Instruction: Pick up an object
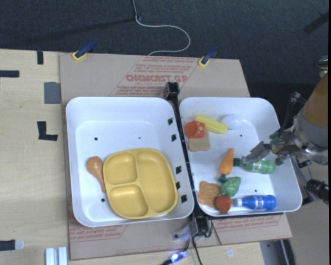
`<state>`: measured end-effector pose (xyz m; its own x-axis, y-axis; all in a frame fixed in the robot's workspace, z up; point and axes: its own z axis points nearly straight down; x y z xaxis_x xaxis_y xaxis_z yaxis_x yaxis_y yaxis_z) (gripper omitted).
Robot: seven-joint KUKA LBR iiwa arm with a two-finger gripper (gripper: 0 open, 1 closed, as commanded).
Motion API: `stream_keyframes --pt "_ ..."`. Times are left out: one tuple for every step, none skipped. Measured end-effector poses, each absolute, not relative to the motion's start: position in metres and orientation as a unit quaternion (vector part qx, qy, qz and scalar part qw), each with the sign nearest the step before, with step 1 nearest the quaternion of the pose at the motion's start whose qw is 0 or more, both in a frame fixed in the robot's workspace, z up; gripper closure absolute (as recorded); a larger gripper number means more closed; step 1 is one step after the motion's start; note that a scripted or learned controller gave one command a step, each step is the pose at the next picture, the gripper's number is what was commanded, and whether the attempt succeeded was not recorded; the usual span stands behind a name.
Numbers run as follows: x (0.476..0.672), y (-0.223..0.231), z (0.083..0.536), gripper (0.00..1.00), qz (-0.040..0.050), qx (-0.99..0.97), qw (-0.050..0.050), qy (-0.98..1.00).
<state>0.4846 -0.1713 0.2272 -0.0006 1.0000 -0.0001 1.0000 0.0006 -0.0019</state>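
The arm comes in over the right bin's [265, 110] right edge, and its gripper [263, 154] hangs low just above a green bottle [257, 167] lying on its side near that edge. The fingers [256, 149] look spread, one reaching toward the bottle's neck, with nothing between them. An orange carrot [227, 161] lies just left of the bottle. Near the front edge lies a blue bottle [257, 202], next to a red strawberry [223, 204]. The left bin [85, 112] holds a yellow divided plate [139, 181].
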Motion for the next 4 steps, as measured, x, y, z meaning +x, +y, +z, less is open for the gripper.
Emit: stream_keyframes --pt "0.493 -0.175 0.173 0.0 0.0019 -0.707 0.003 -0.707" --pt "0.497 -0.177 0.111 0.0 0.0019 -0.707 0.003 -0.707" --pt "0.499 -0.176 0.087 0.0 -0.0006 -0.707 0.001 -0.707" --pt "0.498 -0.176 0.097 1.0 -0.0007 -0.706 0.0 -0.708"
